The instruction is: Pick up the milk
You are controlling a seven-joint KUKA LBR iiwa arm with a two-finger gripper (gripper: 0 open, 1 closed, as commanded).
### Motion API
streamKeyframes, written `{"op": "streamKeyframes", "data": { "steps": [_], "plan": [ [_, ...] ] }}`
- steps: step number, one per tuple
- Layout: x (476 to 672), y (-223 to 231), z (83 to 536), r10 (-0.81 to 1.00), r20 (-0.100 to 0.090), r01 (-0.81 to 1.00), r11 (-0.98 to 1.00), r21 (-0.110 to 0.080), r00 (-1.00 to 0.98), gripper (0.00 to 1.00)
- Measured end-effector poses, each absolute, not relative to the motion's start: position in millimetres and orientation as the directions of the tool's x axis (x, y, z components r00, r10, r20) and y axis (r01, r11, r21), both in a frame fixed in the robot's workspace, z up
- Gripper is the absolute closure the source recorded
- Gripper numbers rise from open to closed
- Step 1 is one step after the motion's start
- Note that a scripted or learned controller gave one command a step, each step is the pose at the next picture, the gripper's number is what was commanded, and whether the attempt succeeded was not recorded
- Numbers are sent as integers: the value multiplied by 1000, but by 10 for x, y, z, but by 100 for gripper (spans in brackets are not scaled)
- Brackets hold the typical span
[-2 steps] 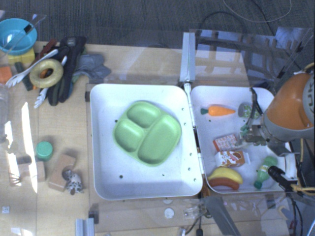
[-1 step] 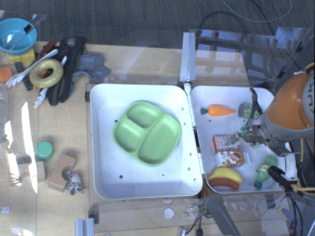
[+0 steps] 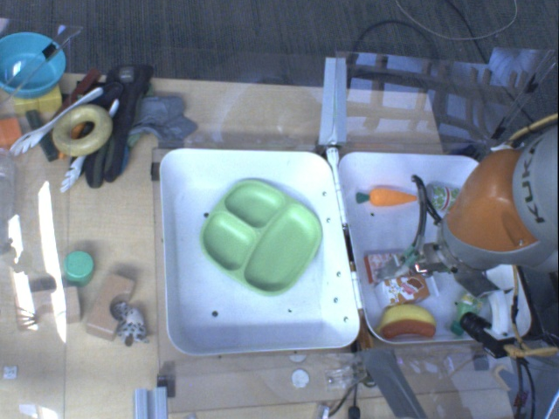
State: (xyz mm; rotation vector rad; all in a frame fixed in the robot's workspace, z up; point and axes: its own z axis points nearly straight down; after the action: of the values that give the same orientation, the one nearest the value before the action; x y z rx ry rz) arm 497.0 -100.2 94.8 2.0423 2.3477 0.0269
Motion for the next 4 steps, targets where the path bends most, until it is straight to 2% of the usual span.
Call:
{"op": "streamKeyframes", "data": {
  "steps": [1,2,3,4],
  "plan": [
    [5010,-982,1081,990,-10,989,142,42,-142,100],
    [5010,-989,1083,990,-11,989,142,42,-141,0],
    [4924,-894,896,883,-10,883,470,15,-470,0],
    [4964,-885,1026,882,-16,882,471,24,-471,100]
  ]
}}
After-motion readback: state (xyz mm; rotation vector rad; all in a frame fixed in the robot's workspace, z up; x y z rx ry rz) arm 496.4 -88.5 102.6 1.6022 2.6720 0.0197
